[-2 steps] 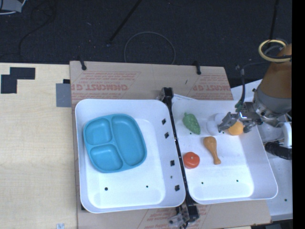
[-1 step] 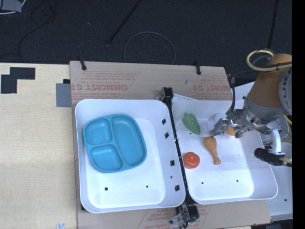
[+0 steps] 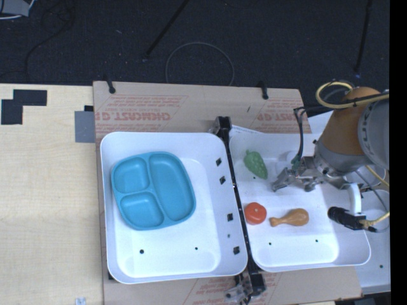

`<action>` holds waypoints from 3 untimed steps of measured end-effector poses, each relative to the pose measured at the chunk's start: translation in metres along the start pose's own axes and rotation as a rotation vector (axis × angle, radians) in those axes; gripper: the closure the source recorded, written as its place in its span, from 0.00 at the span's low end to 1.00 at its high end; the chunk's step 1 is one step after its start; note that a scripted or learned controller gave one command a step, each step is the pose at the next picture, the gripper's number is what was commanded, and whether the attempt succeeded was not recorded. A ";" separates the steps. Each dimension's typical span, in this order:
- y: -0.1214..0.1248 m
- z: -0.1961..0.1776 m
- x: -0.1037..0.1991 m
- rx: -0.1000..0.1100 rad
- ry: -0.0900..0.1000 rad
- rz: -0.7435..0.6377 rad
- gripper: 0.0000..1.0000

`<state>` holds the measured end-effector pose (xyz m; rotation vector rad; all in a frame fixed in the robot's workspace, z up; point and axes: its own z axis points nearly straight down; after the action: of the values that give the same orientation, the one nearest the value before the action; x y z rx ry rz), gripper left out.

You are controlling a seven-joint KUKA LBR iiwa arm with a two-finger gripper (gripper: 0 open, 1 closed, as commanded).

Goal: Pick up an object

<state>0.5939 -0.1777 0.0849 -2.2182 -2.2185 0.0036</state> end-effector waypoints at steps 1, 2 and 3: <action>0.001 -0.013 -0.001 -0.002 -0.001 0.001 1.00; 0.001 -0.074 -0.010 -0.008 -0.003 0.006 1.00; 0.008 -0.134 -0.006 -0.009 -0.003 -0.001 1.00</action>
<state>0.6026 -0.1837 0.2186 -2.2224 -2.2260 -0.0033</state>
